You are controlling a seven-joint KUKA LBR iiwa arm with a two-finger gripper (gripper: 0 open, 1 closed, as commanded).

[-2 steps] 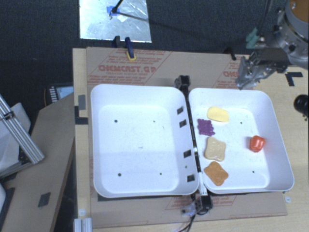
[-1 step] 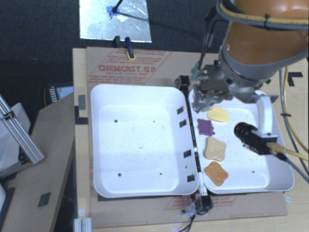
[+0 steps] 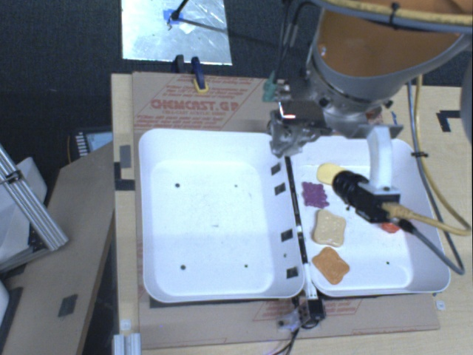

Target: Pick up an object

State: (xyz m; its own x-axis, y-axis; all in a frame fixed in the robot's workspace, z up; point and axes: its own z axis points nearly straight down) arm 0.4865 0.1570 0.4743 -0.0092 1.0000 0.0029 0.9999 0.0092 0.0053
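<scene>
Gripper hangs at the far inner corner of the right bin, its claw state impossible to tell from here, while a purple piece, yellow piece, pale cracker-like piece and orange piece lie in that bin.

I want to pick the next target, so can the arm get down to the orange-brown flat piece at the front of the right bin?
Probably yes. The orange-brown flat piece lies in the open on the floor of the right bin, apart from the pale tan slice behind it, with nothing over it. The tool sits farther back by the divider.
</scene>
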